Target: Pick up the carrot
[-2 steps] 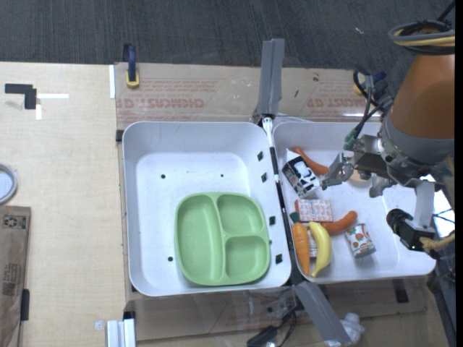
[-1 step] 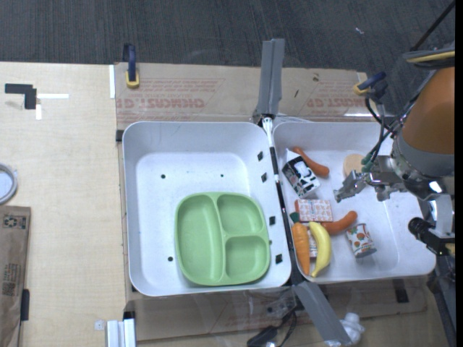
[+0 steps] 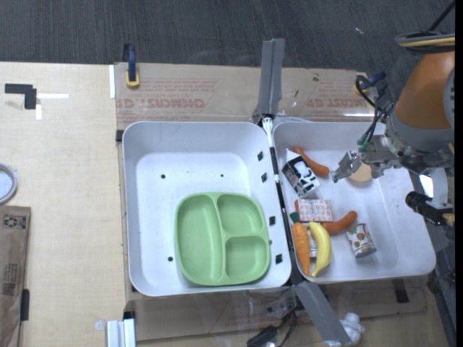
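In the frame's left-centre the left bin (image 3: 145,194) holds a green divided plate (image 3: 223,238), the right bin (image 3: 405,262) carries the clutter, my claw (image 3: 347,167) hangs open and empty at its upper middle, and the carrot (image 3: 300,248) lies lower left beside the banana (image 3: 320,247).

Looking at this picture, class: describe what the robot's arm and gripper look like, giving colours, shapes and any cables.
The arm is bulky and rounded, with a broad orange band above a grey wrist section. A thin dark cable loops beside it, near a small blue and yellow part. The gripper is a small grey metal piece, much slimmer than the arm.
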Robot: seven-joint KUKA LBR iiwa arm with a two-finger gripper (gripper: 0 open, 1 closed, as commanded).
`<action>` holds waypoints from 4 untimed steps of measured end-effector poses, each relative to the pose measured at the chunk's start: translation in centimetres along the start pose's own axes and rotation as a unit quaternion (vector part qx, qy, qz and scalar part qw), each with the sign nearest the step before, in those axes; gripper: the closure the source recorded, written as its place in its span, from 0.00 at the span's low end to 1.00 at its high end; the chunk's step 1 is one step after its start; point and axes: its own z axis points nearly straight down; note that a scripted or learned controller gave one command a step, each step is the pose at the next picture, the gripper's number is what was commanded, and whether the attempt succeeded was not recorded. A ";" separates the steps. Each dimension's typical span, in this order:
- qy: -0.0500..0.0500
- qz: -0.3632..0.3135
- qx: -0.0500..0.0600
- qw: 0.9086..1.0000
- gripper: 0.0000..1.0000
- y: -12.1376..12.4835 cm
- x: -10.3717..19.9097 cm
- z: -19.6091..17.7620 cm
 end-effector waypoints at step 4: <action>-0.001 -0.296 -0.005 0.955 1.00 0.8 1.5 6.3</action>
